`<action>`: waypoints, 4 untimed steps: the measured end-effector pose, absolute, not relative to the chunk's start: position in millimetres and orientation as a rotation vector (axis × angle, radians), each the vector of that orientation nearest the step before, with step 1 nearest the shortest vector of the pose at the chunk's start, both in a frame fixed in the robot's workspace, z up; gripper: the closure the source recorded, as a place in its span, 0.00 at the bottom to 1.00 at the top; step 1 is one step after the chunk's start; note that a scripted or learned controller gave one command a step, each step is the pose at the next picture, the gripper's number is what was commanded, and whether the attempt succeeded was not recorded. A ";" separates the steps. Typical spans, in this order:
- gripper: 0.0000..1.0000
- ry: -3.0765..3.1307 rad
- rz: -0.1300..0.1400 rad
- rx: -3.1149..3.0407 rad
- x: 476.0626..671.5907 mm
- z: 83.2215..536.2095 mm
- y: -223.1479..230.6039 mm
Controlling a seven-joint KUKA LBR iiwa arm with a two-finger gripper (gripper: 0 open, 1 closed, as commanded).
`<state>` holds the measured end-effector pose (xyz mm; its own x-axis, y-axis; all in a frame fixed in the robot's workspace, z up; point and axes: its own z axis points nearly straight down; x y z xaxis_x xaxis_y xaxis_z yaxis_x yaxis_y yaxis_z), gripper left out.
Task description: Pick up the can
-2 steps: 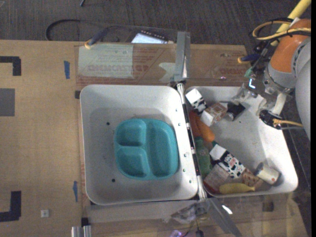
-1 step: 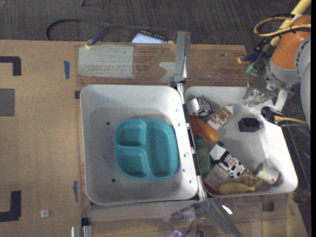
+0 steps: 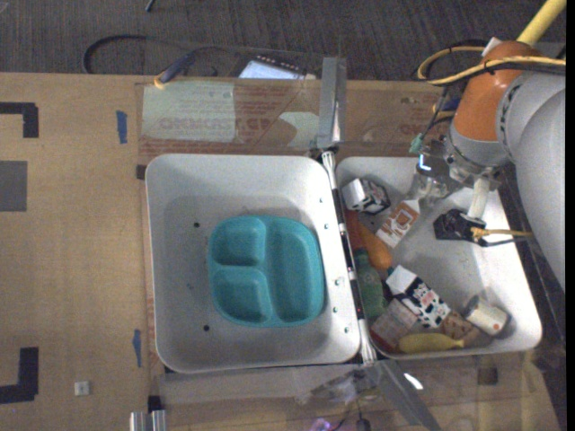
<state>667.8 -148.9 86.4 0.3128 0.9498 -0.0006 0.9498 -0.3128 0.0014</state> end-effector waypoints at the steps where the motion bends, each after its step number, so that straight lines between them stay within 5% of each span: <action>1: 1.00 1.297 0.002 2.860 667.5 186.9 -132.6; 2: 1.00 1.097 0.001 2.942 662.5 220.1 -211.1; 3: 1.00 0.884 -0.005 3.018 661.0 187.2 -215.2; 4: 1.00 0.631 0.007 3.076 627.6 117.4 -115.8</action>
